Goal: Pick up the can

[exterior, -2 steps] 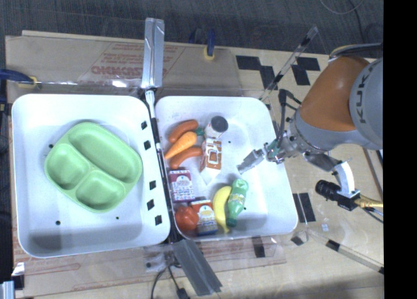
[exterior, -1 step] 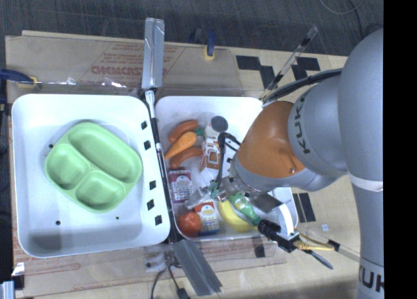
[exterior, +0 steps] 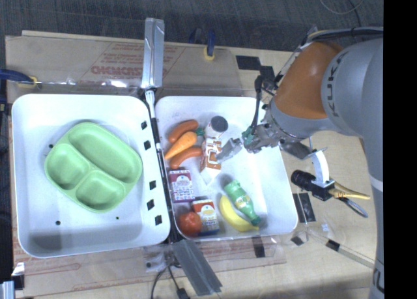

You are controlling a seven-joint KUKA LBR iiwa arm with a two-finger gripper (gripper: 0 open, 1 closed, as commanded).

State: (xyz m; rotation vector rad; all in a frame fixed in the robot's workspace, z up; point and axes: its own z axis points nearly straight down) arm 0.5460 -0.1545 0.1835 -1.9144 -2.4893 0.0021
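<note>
From the camera above the bench we see the two-finger gripper (exterior: 229, 149) reaching into the right-hand shallow white bin (exterior: 277, 187) from its right wall, low over the bin's upper middle; its metal fingers (exterior: 225, 151) look spread, with nothing between them, though the view is small and we judge this with some caution. The can, a small cylinder with a dark round top and pale rim (exterior: 217, 124), stands near the bin's back wall, just above and to the left of the fingertips and apart from them. Touching or nearly touching the can's lower side is an orange-and-white carton (exterior: 211, 152), and we think that is the main hazard: the fingers sit closer to this carton than to the can, so closing here would likely catch the carton or nothing. A sideways approach could also tip the can toward the three orange carrots (exterior: 182, 142) at the bin's left wall, and a smooth round body may slip out of a shallow pinch. By count, the right bin carries one can, three carrots, three small cartons including a red-and-white one (exterior: 180, 184) and an orange-topped one (exterior: 206, 215), one green bottle (exterior: 240, 201), one yellow banana (exterior: 231, 216) and one red tomato (exterior: 189, 222) near the front wall. The left-hand white bin (exterior: 32, 213) carries one green divided plastic tray (exterior: 94, 164).
</note>
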